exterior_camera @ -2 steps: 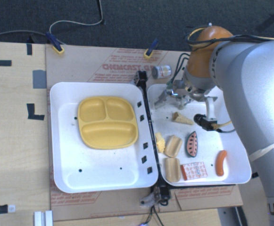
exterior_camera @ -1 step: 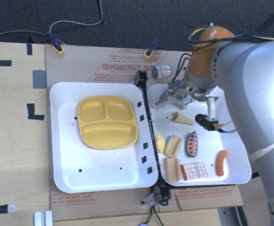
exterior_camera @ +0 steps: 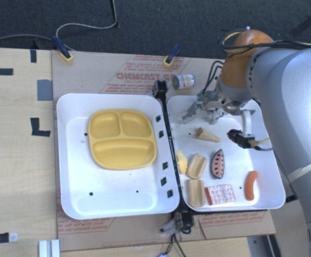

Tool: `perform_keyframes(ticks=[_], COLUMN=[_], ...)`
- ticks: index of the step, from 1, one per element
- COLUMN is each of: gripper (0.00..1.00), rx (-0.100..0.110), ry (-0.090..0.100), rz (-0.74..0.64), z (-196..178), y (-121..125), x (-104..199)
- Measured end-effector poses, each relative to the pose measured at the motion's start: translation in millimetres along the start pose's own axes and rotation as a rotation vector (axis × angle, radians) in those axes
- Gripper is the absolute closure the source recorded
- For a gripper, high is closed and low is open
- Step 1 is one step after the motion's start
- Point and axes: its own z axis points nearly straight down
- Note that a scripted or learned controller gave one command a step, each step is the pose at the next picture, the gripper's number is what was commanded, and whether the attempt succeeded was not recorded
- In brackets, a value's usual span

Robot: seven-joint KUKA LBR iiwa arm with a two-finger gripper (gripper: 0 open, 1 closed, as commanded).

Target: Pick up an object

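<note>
Pale cheese wedge (exterior_camera: 207, 135) lying flat, watermelon slice (exterior_camera: 217, 164) just below it, orange hot dog (exterior_camera: 250, 185) at right, two tan bread rolls (exterior_camera: 196, 166) (exterior_camera: 195, 192), red-and-white packet (exterior_camera: 220, 194) near front rim

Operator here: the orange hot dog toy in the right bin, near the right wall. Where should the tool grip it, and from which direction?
Probably grip the orange sausage-shaped toy at its middle, coming straight down, closing across its narrow width. It lies flat and lengthwise along the right bin wall, with bare floor on both long sides.

1 fixed cam, overhead at a slant, fairly far; both bins (exterior_camera: 64, 159) framed.
</note>
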Motion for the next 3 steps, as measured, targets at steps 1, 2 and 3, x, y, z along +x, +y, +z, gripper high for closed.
perform_keyframes(ticks=[1,2,3], gripper=[0.0,0.0,0.0], rx=[0.0,0.001,0.001], ry=[0.0,0.001,0.0], rz=[0.0,0.0,0.001], z=[0.4,0.4,0.5], y=[-0.2,-0.2,-0.3], x=[22.0,20.6,24.7])
